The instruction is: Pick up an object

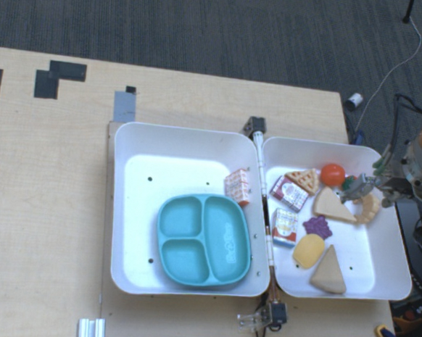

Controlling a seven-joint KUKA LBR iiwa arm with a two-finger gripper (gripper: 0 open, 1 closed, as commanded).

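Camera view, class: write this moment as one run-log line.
gripper: over right white bin, above pale cheese-wedge toy | red tomato toy: beside | blue divided plate: left white bin | grasp: unconfirmed

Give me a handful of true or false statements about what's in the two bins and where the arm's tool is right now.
1. The blue divided plate lies in the left bin. True.
2. The red ball sits in the left bin. False: it is in the right bin, near the far wall.
3. The tool is over the right bin. True.
4. The purple piece lies on the blue divided plate. False: it lies in the right bin, just above the yellow piece.
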